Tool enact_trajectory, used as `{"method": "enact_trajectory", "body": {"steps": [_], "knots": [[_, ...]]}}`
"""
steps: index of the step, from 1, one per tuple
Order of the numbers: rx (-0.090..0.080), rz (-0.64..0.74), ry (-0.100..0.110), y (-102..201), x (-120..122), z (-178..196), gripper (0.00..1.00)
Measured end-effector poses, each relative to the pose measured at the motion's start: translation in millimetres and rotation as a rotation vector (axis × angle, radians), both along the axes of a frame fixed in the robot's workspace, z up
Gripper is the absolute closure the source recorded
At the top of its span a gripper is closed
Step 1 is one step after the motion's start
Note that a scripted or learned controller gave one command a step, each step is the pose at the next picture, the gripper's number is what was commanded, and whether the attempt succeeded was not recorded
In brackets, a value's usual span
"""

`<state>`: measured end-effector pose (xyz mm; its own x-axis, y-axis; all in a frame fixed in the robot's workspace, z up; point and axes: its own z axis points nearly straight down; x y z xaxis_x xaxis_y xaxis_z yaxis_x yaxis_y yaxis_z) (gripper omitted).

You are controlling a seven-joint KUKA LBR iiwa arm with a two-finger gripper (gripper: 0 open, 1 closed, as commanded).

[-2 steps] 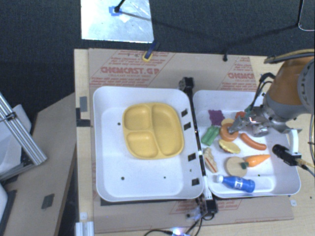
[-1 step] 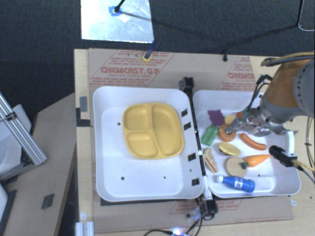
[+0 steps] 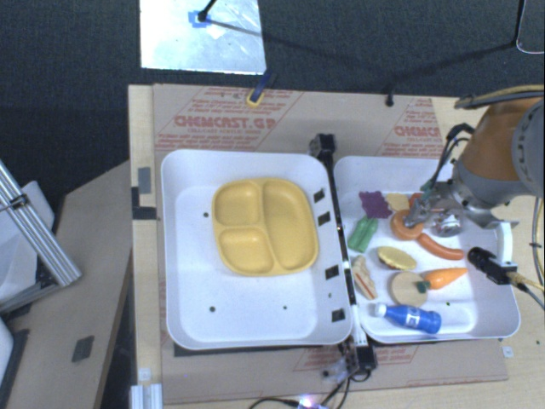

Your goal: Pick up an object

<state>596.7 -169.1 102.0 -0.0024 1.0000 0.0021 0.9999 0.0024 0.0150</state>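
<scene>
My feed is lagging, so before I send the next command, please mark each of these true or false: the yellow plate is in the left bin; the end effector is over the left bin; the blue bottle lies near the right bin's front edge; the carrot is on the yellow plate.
1. The yellow plate sits in the left bin. True.
2. The end effector is over the left bin. False: it is low over the right bin, at the orange ring.
3. The blue bottle lies near the right bin's front edge. True.
4. The carrot is on the yellow plate. False: it lies in the right bin, beside the sausage.
</scene>
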Motion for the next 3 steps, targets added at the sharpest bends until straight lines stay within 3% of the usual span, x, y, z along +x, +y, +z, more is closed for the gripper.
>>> {"method": "enact_trajectory", "body": {"steps": [2,3], "knots": [[-0.004,0.002,0.008,-4.6,2.8,106.5,1.0],[-0.003,0.002,0.011,-4.9,3.8,123.5,1.0]]}}
